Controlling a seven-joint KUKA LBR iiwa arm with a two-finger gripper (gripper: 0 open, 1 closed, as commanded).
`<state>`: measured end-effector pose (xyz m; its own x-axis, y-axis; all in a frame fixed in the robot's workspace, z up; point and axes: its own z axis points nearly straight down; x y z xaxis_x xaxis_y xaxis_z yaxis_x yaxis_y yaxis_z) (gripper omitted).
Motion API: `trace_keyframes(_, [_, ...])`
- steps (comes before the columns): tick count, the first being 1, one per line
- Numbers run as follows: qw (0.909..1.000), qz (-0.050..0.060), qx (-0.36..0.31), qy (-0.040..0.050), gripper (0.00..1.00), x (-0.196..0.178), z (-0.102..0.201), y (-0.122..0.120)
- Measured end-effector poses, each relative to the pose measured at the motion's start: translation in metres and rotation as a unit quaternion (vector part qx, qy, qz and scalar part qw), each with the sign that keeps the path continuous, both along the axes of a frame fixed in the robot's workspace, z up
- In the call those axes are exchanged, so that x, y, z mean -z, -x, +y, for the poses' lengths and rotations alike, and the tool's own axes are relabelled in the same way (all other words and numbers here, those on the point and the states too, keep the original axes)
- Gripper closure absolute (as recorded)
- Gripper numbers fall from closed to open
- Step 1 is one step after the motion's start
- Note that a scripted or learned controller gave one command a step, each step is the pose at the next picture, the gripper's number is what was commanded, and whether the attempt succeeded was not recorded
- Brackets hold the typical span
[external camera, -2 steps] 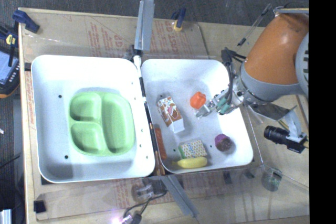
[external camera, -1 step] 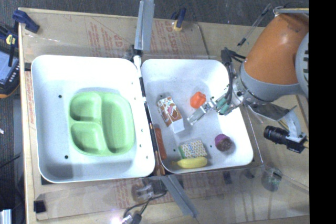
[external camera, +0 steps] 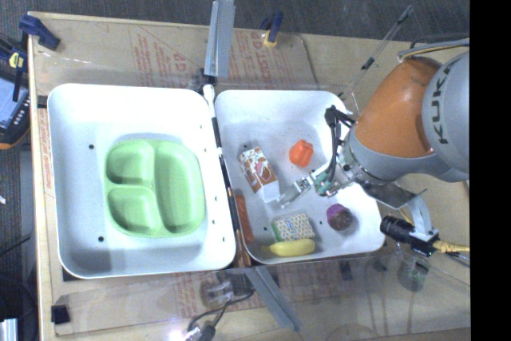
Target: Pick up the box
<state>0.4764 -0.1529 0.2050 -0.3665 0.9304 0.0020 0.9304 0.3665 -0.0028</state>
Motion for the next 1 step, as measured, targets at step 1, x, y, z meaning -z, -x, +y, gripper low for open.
trace_keyframes(1, [0.9998,-0.002,-0.018,0.0016,0.0,0.1083,0.0173,-0.0006])
